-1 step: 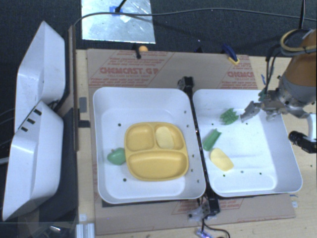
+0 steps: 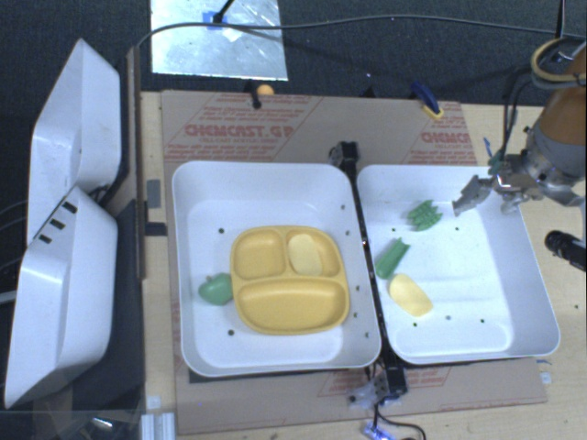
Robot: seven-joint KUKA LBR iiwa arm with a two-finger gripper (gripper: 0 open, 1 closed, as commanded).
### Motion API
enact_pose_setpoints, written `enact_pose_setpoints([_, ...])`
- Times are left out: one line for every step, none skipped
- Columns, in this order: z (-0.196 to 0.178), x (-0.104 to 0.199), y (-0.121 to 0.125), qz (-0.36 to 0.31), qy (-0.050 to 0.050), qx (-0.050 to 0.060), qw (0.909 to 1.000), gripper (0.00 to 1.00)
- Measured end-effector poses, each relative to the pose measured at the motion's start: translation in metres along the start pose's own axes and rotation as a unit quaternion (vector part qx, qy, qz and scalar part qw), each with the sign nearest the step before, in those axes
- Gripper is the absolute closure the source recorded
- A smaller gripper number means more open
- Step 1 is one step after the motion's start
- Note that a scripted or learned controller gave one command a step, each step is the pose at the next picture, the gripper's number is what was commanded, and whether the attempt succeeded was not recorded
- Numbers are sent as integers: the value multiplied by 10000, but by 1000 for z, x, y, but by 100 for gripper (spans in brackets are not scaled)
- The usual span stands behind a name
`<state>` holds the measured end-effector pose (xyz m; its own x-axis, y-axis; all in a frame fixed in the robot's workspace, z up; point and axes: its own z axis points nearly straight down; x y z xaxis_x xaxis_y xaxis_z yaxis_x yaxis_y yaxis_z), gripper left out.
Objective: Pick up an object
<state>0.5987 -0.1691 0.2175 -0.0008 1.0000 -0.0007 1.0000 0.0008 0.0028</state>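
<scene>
In the right bin (image 2: pixel 514 273) lie a ribbed green piece (image 2: pixel 424 215) near the back, a longer green piece (image 2: pixel 392 258) by the left wall, and a yellow lemon-like piece (image 2: pixel 410 294) toward the front. My gripper (image 2: pixel 488 193) hangs over the bin's back right part, to the right of the ribbed green piece. Its fingers (image 2: pixel 469 196) are spread open with nothing between them. In the left bin (image 2: pixel 202 200) a yellow divided tray (image 2: pixel 290 280) sits with a green object (image 2: pixel 215 289) at its left edge.
The arm enters from the right edge with its orange band (image 2: pixel 561 55) above. A black clamp (image 2: pixel 346 153) sits at the back between the bins. Cables and a foil sheet (image 2: pixel 218 24) lie behind the bench, and white housings (image 2: pixel 64 236) stand at left.
</scene>
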Motion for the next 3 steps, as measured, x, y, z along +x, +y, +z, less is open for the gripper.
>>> enact_pose_setpoints([-12, -14, 11, 4, 0, 2, 10000, 0])
enact_pose_setpoints([-17, -37, 40, 4, 0, 7, 10000, 0])
enact_pose_setpoints([-41, -37, 65, -4, -2, -5, 10000, 0])
